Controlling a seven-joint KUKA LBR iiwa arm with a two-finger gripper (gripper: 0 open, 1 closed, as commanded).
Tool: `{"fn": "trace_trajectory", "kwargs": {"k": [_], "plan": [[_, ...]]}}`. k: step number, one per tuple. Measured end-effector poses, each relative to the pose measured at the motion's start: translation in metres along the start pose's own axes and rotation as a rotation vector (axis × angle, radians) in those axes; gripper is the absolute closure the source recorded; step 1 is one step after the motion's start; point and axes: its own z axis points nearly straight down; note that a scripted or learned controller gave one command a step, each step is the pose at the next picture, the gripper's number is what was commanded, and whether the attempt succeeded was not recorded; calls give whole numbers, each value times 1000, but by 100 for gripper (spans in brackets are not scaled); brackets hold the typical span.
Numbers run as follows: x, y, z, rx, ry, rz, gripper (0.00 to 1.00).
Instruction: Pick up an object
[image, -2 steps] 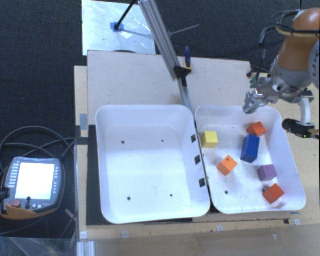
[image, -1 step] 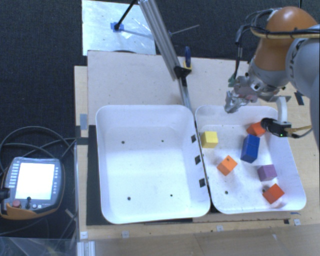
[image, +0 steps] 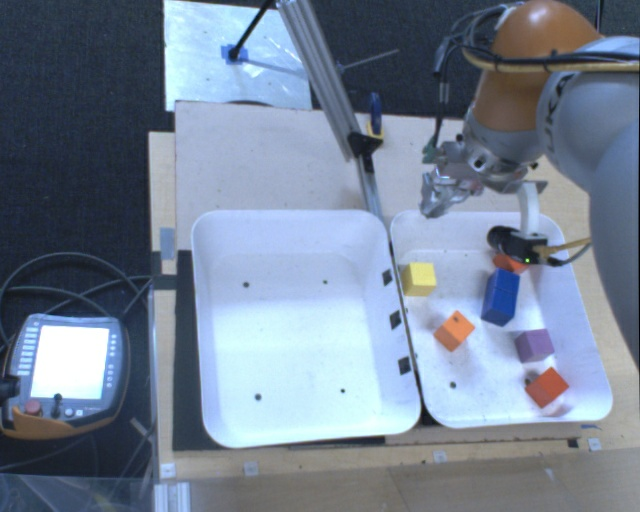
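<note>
The gripper (image: 437, 203) hangs over the right bin's (image: 575, 300) far rim, holding nothing; whether it is spread, I cannot tell. Below lie a yellow cube (image: 418, 278), blue block (image: 500, 297) and orange cube (image: 454, 330).

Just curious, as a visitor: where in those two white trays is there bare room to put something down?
The left bin has a bare floor from wall to wall. The right bin is crowded: yellow cube, orange cube, blue block, purple cube, red cube. Its near-left corner stays free.
</note>
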Motion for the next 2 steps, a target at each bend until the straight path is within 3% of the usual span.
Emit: {"fn": "trace_trajectory", "kwargs": {"k": [2], "plan": [[111,9,-6,0,1,-1,100]]}}
